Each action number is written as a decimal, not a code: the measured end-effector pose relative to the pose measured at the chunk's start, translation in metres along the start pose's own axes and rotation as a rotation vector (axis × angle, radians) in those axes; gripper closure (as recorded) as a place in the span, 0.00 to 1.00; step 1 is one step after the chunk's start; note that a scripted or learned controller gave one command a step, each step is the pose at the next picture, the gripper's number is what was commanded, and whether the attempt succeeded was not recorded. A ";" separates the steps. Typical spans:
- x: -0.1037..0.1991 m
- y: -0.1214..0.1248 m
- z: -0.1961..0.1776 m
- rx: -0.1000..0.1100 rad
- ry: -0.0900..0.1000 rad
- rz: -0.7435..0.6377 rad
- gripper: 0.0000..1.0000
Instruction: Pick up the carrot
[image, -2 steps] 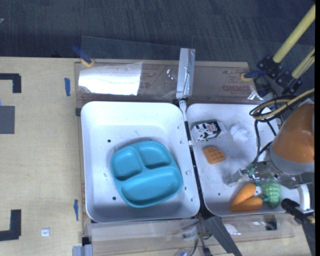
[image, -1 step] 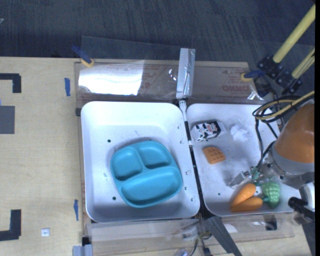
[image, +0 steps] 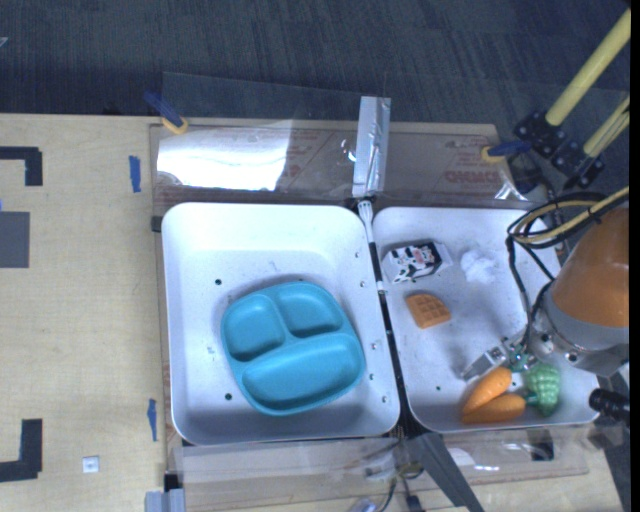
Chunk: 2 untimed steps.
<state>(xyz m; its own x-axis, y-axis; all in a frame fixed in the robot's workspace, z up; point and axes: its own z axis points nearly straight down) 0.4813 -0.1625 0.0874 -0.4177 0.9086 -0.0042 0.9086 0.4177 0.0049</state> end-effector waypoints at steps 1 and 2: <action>-0.001 0.002 -0.011 -0.006 -0.004 0.000 1.00; -0.001 0.002 -0.011 -0.005 -0.004 0.000 0.00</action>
<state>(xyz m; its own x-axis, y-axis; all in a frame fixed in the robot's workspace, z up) 0.4831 -0.1623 0.0984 -0.4179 0.9085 -0.0077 0.9084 0.4179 0.0098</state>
